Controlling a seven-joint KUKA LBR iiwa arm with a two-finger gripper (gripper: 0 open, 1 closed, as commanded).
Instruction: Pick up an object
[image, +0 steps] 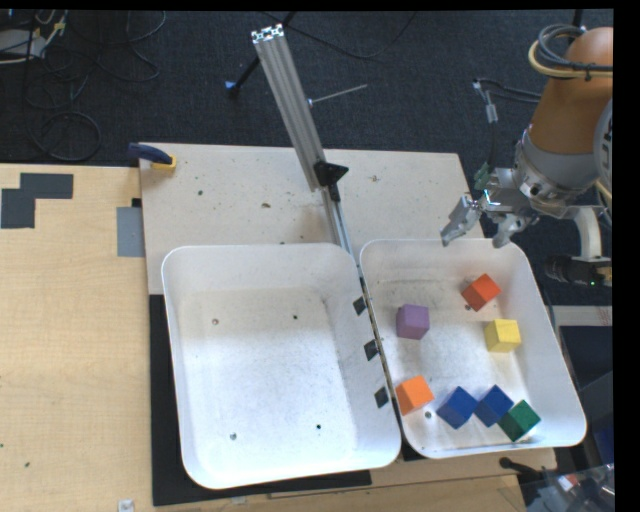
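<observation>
The right bin (560, 350) holds several small blocks: a red-orange one (481, 291), a purple one (412, 321), a yellow one (502, 334), an orange one (413, 394) by the left wall, two blue ones (457, 407) (492, 404) and a green one (520, 419) near the front. My gripper (478, 227) hangs over the far rim of this bin, above and behind the red-orange block. Its fingers (456, 224) are spread open with nothing between them.
The left bin (200, 290) sits beside the right one, its floor speckled. A slanted metal rail (295, 105) rises behind the bins' shared edge. A wooden bench top (60, 330) lies to the left, and cables cover the dark floor behind.
</observation>
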